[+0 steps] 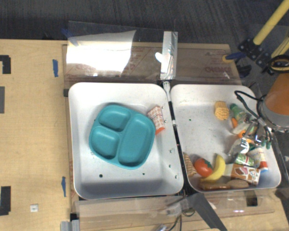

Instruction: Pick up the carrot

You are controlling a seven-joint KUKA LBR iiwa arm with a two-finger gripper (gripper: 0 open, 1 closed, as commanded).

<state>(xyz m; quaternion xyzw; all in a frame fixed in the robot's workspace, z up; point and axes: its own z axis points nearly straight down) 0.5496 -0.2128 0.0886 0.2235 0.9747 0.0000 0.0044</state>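
The claw (250, 136) reaches down by the right bin's (197, 100) right edge, over an orange carrot (237, 124) beside a green bottle (237, 111); its grip state cannot be told. A teal divided plate (121, 135) sits mid left bin (82, 143).

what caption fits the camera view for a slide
End effector low over the toys at the right bin's far side, beside a corn cob; teal divided plate in the left bin.
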